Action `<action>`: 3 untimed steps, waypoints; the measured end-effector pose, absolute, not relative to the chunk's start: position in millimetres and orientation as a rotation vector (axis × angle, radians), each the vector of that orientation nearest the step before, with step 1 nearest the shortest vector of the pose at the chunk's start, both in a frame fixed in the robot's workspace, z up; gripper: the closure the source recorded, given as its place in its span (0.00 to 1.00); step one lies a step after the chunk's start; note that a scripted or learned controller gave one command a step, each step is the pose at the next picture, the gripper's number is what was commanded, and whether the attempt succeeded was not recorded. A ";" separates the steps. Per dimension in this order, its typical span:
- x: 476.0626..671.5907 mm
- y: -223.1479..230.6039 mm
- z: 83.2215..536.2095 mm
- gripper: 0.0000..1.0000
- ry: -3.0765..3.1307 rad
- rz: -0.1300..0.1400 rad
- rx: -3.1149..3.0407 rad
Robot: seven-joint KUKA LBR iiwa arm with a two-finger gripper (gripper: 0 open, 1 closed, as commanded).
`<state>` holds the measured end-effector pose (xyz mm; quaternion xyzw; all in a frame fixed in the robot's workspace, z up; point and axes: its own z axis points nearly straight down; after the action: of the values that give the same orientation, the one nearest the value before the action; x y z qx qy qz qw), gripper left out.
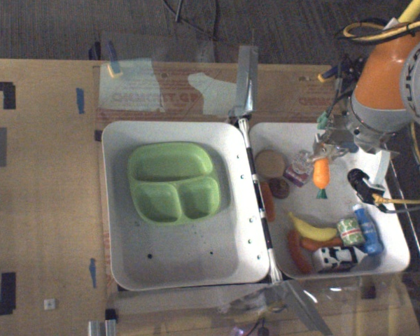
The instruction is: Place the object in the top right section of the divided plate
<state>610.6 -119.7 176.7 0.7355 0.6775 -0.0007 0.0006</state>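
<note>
A tan bench (42,187) spans the view; dark carpet (70,16) runs along 12 o'clock, with black cables (189,2) looping there.

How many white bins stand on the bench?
2. The left bin holds the green divided plate; the right bin holds the toy food, with the hand above it.

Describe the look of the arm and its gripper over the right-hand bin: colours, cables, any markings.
The arm is a rounded grey body with a broad orange band above the wrist and dark lettering at its right edge, too cut off to read. Yellow and black cables loop above it. The small two-finger gripper is pale metal, blurred in detail.
</note>
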 end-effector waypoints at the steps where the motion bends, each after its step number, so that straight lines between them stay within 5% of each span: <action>1: 564.1 -50.0 200.0 1.00 2.033 -0.002 2.398; 2: 528.4 67.7 319.8 1.00 1.848 -0.002 2.541; 3: 539.0 132.5 218.6 1.00 2.026 -0.004 2.403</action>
<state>539.0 132.5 218.6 0.7645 0.6446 -0.0014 -0.0009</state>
